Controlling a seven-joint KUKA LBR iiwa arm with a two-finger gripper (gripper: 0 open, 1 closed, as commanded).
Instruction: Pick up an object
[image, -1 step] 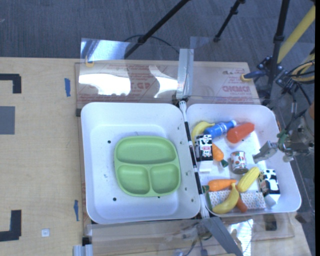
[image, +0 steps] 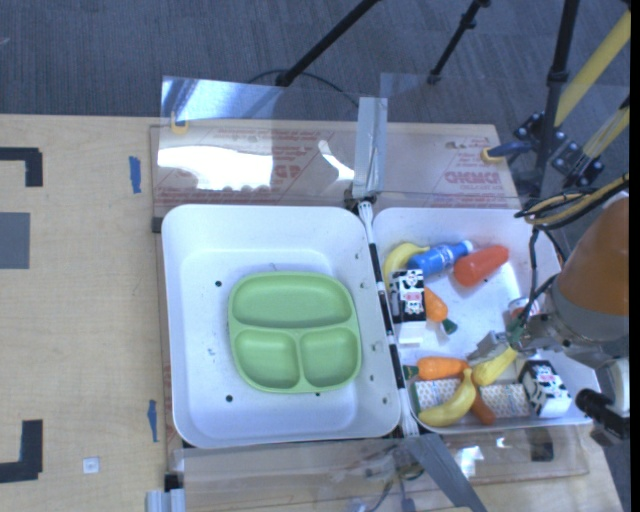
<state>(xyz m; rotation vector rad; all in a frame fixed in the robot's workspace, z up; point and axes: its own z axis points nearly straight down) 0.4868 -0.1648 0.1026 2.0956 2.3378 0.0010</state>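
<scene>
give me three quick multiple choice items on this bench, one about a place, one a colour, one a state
1. Where is the green divided tray?
A. in the left bin
B. in the right bin
C. on the bare bench

2. What colour is the bottle near the right bin's far end?
A. purple
B. blue
C. black

3. How do the tray's compartments look?
A. full of toys
B. holding one banana
C. nothing in them

Key:
1 A, the tray sits inside the left bin.
2 B, its body is blue with a white cap.
3 C, all three compartments show bare green.
</scene>
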